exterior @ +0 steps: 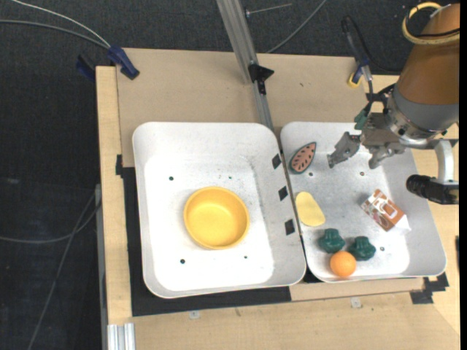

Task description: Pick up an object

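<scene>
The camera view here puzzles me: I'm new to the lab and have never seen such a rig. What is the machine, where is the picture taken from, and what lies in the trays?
One camera, fixed above a bench, looks down at a slant. The machine is a robot arm, grey with an orange band, reaching in from the picture's right. At its end is the gripper, whose open jaws hang over the right bin with nothing between them.

The bench bears two shallow white bins side by side. The left bin holds a yellow bowl. The right bin holds a reddish leaf-shaped piece, a pale yellow piece, two dark green items with an orange ball beside them, and a small red and white packet.
</scene>
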Tool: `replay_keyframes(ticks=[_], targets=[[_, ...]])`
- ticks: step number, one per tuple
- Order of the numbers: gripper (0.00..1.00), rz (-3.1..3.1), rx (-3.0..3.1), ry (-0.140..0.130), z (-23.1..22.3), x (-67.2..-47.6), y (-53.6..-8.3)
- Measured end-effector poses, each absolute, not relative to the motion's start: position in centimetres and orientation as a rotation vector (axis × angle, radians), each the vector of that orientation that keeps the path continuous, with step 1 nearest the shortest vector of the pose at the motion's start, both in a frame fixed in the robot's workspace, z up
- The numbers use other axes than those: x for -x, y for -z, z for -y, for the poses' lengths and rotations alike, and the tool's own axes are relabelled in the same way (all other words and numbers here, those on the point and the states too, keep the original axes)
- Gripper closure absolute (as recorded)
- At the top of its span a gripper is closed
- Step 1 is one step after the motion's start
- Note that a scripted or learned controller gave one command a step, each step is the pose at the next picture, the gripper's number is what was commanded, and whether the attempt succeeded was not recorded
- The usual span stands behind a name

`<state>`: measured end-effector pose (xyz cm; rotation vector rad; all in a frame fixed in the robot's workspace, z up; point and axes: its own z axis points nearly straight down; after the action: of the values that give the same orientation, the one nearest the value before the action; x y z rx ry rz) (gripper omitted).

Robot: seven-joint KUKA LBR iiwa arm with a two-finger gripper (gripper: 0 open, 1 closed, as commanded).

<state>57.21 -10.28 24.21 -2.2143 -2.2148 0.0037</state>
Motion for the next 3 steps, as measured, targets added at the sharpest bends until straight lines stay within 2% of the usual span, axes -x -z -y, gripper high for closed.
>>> replay_keyframes(ticks=[2, 3], targets=[[0.0, 2.206, 2.211, -0.015, 10.7, -55.9, -12.3], [0.0, 2.208, 2.21, -0.011, 10.6, -55.7, -9.3]])
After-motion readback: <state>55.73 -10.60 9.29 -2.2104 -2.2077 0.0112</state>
